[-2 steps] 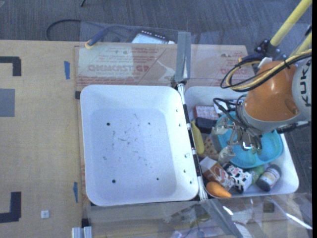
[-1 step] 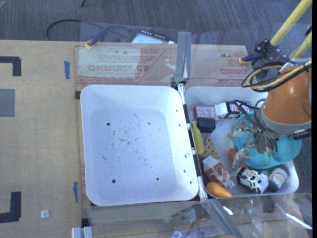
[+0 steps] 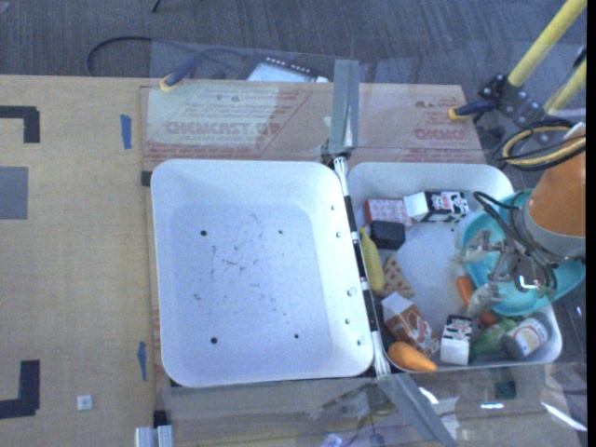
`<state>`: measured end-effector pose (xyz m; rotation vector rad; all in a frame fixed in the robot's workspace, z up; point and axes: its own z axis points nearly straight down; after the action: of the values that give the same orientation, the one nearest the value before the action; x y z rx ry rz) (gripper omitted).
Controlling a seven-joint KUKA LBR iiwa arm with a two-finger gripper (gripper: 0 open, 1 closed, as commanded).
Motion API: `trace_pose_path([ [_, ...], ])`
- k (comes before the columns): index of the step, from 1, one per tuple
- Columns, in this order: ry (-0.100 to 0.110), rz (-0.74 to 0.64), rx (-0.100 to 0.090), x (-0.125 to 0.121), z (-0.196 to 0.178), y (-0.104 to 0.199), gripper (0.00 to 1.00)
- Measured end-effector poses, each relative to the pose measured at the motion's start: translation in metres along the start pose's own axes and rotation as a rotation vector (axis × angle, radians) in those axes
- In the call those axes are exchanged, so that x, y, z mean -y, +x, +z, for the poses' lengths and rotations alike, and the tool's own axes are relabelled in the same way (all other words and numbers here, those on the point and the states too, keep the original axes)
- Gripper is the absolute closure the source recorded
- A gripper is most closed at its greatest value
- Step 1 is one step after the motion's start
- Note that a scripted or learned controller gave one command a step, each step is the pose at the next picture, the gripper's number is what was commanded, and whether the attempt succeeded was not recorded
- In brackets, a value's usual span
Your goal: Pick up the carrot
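Over the right bin (image 3: pixel 358 186), the claw (image 3: pixel 507 273) is hovering among clutter while the carrot (image 3: pixel 411 356) is lying at the bin's near-left corner.

Whether the claw is spread or pressed together cannot be told, as wires and a teal dish (image 3: pixel 484 240) are crowding it. The carrot is resting just beside a small carton (image 3: pixel 407 321) and near a white cube (image 3: pixel 454 350), so a good attempt is probably calling for travelling toward that corner and straddling the carrot across its width, clear of the bin wall. The left bin (image 3: pixel 177 277) is showing only specks. Both bins are sitting on a pale wooden desk (image 3: pixel 74 250) marked with blue tape, with grey carpet (image 3: pixel 279 7) and yellow poles (image 3: pixel 554 28) beyond.
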<state>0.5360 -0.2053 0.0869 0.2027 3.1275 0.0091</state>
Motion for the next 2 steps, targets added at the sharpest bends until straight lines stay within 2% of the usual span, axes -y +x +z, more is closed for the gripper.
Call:
trace_pose_path([
  [1,-0.005,0.100,0.026,0.0073,-0.0047,0.0424,0.00],
  [2,-0.007,0.095,0.023,0.0087,-0.0044,0.0418,0.00],
])
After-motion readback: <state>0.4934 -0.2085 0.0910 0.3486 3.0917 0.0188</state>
